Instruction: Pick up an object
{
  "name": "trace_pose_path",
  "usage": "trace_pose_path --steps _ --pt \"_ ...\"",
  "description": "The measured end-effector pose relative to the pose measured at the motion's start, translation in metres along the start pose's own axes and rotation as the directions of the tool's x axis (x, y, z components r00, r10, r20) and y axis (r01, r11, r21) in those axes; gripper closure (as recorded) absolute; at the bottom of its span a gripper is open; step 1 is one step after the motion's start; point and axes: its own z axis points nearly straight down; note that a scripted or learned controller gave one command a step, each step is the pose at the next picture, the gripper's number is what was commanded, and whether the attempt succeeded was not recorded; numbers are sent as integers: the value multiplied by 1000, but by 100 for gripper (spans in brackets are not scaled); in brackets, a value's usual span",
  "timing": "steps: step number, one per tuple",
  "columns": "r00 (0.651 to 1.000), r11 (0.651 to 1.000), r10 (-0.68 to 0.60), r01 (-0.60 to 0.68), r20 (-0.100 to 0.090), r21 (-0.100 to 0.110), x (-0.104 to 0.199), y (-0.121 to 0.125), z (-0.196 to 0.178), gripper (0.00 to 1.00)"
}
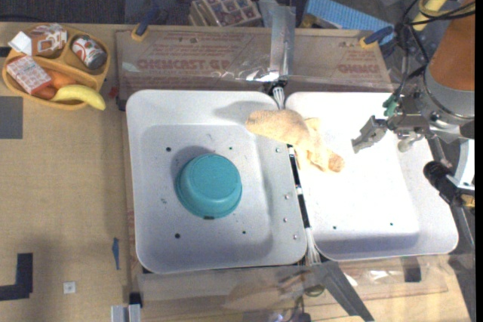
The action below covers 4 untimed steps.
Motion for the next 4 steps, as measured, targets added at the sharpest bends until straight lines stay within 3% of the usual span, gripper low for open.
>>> trace_pose_path --steps 1,2,3,4 --pt "995 995 -104 104 1 -1 4 40 122 0" --pt "994 993 -114 114 1 -9 -3 44 176 0" --pt "994 994 112 -112 1 -10 -25 52 177 0" --pt "981 981 -194 194 4 -8 -4 114 177 0"
